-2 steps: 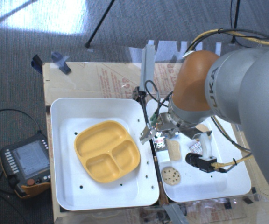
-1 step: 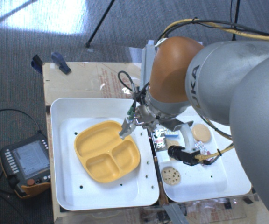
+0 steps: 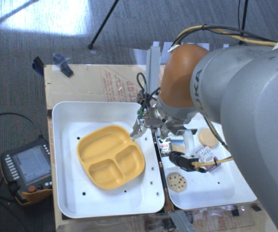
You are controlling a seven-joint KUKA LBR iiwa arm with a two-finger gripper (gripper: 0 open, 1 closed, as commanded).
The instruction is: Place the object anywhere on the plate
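A yellow plate (image 3: 111, 156) with three compartments lies in the left white bin (image 3: 71, 115). My gripper (image 3: 144, 125) hangs over the ridge between the two bins, just off the plate's upper right corner. The wrist and the orange band hide most of it, and no object shows in its grasp. In the right bin (image 3: 226, 192) lie a chocolate-chip cookie (image 3: 177, 181), a round tan disc (image 3: 208, 137) and a small patterned packet (image 3: 204, 153).
A small white and blue item (image 3: 177, 140) sits under the wrist in the right bin. The big grey arm covers that bin's far right side. Brown cardboard (image 3: 95, 81) lies behind the bins. A teach pendant (image 3: 27, 168) rests on the floor at the left.
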